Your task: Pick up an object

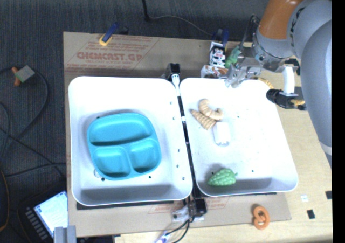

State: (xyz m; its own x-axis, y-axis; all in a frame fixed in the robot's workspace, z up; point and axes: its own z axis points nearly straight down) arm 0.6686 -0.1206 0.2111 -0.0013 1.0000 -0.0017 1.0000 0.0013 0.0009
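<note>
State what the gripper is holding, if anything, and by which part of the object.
It cannot be told: the gripper sits at the right bin's far edge. A small green shape shows beside it, but no clear hold.

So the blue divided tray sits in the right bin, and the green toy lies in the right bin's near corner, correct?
Not quite. The camera view shows the blue divided tray in the left bin, not the right bin. The green toy does lie near the right bin's near edge.

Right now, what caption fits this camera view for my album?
Robot gripper hovers at the right bin's far edge; blue tray fills the left bin.
</note>
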